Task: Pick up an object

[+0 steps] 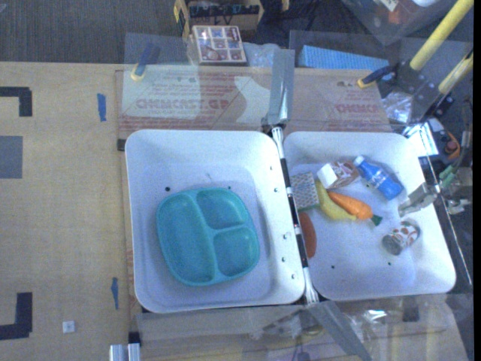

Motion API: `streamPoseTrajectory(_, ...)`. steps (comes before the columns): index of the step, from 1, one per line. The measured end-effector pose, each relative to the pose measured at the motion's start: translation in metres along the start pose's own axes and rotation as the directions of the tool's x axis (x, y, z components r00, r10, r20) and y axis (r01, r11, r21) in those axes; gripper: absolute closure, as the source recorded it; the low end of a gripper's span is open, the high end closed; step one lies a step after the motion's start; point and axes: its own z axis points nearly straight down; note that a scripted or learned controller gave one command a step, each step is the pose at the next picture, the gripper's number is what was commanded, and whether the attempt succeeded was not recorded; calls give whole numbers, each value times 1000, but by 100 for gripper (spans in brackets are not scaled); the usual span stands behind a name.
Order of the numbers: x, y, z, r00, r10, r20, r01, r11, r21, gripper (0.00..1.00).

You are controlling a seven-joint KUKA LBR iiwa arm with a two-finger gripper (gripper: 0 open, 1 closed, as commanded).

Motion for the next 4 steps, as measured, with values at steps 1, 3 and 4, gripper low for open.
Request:
streamPoseTrajectory(1, 46, 52, 56, 997, -75, 0, 75, 997, 1, 0)
streamPoseTrajectory(3, 76, 60, 130, 997, -74, 3, 74, 997, -4, 100)
streamPoseTrajectory(4, 113, 72, 12, 986, -164, 2, 164, 986, -2, 100)
